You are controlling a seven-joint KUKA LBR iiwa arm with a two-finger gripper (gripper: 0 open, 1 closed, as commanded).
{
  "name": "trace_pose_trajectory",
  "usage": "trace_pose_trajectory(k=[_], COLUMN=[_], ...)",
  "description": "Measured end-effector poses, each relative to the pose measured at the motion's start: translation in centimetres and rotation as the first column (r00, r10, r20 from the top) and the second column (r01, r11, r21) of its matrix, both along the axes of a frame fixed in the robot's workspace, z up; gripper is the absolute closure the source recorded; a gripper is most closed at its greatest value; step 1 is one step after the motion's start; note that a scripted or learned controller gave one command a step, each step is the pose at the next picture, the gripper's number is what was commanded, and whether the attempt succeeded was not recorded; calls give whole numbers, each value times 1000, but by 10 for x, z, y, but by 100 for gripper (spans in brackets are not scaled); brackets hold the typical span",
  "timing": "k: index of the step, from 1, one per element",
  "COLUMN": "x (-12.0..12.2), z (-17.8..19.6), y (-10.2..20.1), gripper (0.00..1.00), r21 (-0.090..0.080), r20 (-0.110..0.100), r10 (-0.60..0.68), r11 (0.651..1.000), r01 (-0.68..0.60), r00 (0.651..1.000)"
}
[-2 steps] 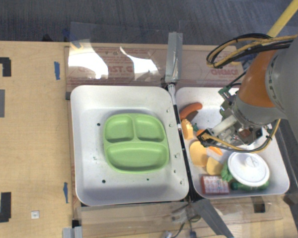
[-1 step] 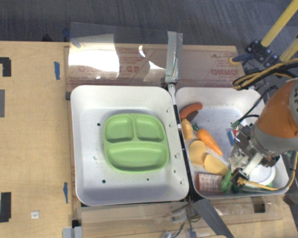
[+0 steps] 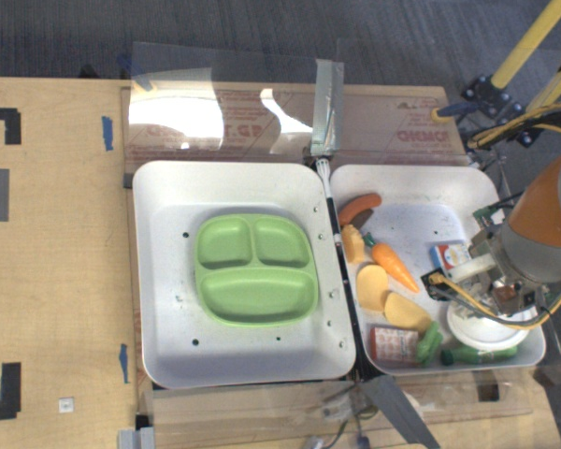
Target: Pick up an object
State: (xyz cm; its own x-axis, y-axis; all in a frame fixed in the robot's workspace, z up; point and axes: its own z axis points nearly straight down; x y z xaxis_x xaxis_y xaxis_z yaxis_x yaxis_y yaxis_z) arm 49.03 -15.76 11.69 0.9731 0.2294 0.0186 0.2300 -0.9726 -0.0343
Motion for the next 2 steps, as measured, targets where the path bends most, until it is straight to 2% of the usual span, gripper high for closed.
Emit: trace_pose_trajectory(k=[1,2], x=[5,7], z=[5,-29], y=[-2,60], gripper=[0,0], r21=[-9,-35], r20=[17,-8], r10=[0,-26], r11=[1000,999], r01=[0,25], r00=[1000,1000])
